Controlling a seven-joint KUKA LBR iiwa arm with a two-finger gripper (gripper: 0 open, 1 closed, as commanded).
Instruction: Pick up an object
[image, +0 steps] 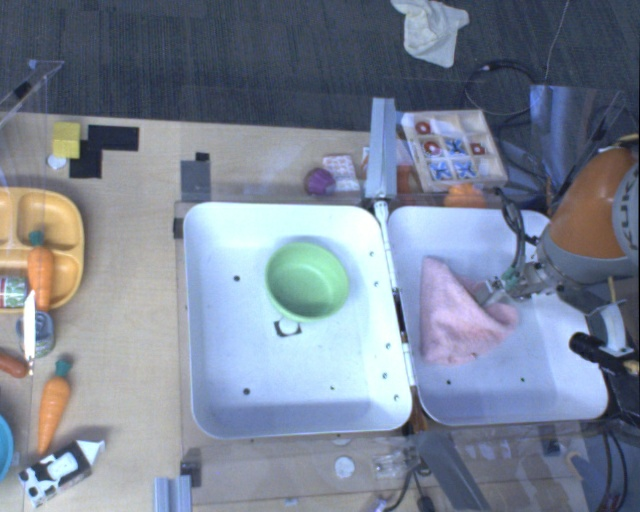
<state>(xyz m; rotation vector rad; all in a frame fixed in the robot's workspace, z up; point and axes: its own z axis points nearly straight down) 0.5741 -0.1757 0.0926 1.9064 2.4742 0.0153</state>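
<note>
Right bin: claw on pink cloth.

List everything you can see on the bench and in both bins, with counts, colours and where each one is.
bins: two, white, side by side
bowl: one, green, left bin
cloth: one, pink, right bin
tray: one, yellow, bench's left edge
carrots: two, orange, one on tray, one below it
ball: one, purple, behind left bin
rag: one, whitish, floor beyond bench
gripper: one, at the cloth's right edge
arm: one, grey and orange, from the right
</note>
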